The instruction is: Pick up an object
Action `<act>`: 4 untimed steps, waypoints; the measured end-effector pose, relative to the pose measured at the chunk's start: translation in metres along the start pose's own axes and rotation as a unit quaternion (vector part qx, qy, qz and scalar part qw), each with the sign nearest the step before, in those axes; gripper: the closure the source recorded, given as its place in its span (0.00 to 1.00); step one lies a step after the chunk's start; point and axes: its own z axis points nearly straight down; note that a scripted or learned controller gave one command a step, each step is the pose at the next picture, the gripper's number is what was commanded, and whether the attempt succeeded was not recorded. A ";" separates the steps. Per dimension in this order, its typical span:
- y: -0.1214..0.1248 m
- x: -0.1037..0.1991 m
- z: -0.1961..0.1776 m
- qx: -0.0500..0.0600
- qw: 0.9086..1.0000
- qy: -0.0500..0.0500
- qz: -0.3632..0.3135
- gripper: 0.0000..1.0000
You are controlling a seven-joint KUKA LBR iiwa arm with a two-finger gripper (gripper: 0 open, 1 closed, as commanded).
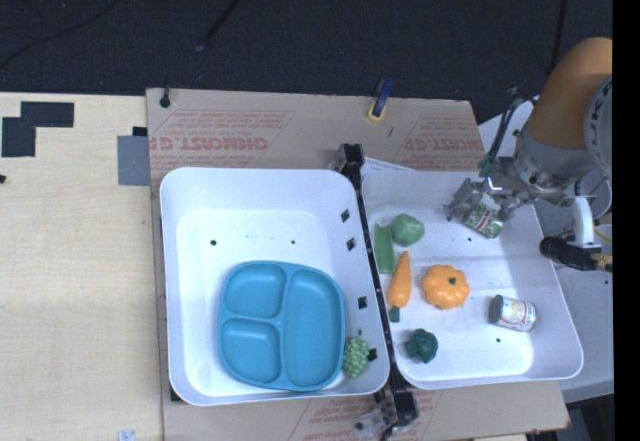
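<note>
Small green-labelled tin can (484,221) sits at the far right of the right white bin (560,349), and the two-finger gripper (478,207) looks clamped around it. Another small can (513,313) lies nearer, by an orange toy pumpkin (445,287).

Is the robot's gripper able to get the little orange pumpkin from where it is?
Probably yes. The pumpkin sits in the open in the right bin, with nothing on top, and the gripper hangs over that same bin.
</note>
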 end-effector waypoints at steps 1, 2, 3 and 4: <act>0.011 0.001 0.034 -0.004 1.000 0.000 0.000 0.00; 0.011 0.001 0.039 -0.004 1.000 -0.001 0.000 0.00; 0.011 -0.002 0.028 -0.003 1.000 -0.005 -0.001 1.00; 0.014 -0.005 -0.016 -0.004 1.000 -0.001 0.000 1.00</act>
